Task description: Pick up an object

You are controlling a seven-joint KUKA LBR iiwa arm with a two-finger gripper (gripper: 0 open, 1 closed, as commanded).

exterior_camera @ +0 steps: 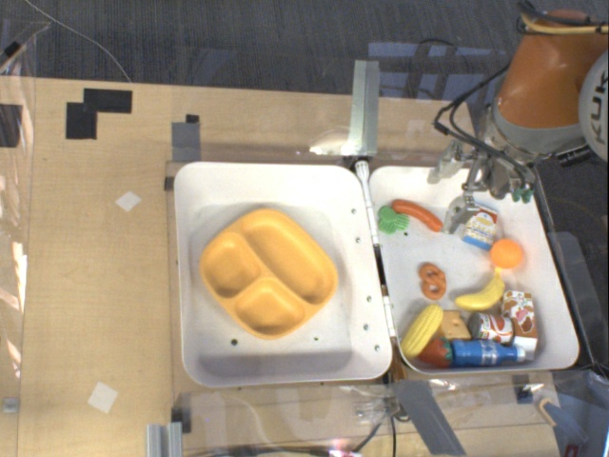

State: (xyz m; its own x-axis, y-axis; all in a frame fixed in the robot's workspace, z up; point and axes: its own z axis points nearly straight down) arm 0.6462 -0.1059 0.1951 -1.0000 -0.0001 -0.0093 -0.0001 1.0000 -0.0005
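We see the left bin (205, 350) holding a yellow tray (268, 270). The right bin (547, 265) holds the toys. The arm (552, 79) hangs over its far end, gripper (468, 208) just above a small carton (480, 228); we cannot tell its grasp. Nearby lie a carrot (418, 215), banana (481, 295), corn (422, 328), orange ball (507, 253) and pretzel (432, 279).

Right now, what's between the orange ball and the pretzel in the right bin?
In the camera view, bare white bin floor lies between the round orange ball and the small brown pretzel; the curved yellow banana sits just below that stretch.
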